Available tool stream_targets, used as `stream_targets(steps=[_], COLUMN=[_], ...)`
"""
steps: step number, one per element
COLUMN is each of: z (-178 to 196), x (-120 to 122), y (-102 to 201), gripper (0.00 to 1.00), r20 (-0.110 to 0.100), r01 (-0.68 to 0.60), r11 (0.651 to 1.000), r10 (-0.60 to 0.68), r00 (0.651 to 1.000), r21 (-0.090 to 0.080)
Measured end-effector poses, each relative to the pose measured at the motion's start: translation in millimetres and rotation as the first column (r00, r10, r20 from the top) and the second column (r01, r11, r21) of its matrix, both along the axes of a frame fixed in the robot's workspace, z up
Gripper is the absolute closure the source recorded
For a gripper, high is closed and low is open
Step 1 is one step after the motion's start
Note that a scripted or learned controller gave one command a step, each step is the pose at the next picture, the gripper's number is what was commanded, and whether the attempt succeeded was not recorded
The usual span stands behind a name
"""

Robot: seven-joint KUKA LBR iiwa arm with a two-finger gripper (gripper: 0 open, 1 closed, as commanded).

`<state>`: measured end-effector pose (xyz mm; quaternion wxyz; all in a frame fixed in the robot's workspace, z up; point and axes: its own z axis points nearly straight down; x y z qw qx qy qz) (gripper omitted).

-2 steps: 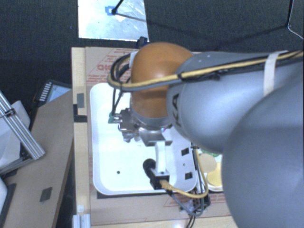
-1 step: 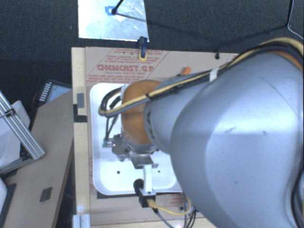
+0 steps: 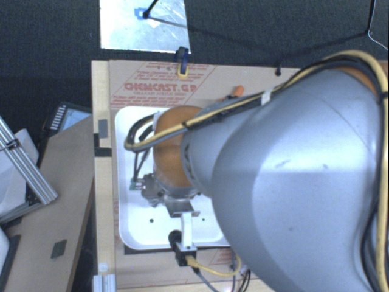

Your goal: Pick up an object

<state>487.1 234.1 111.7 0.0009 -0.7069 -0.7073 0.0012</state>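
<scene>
The grey arm (image 3: 292, 181) reaches in from the right and covers most of the bench. Its orange band (image 3: 173, 148) hangs over the left white bin (image 3: 130, 227). Below the band, the gripper (image 3: 161, 193) points down into that bin, seen from behind and largely hidden by its own mount. I see no loose object on the bare bin floor around it. The arm hides the right bin and whatever lies in it.
A small orange thing (image 3: 238, 90) lies on the cardboard sheet (image 3: 161, 84) behind the bins. A blue and yellow clamp (image 3: 182, 62) sits at the sheet's far edge. Cables (image 3: 209, 269) trail from the wrist past the bin's near rim.
</scene>
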Motion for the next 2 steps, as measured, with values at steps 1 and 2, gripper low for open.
stream_targets(steps=[1, 2], z=[12, 22], x=[1, 1], y=[0, 0], gripper=[1.0, 1.0], r20=[0.002, 0.001], r01=[0.0, -0.001], r11=[1.0, 1.0], r10=[0.0, 0.001], r00=[1.0, 1.0], r21=[0.002, 0.002])
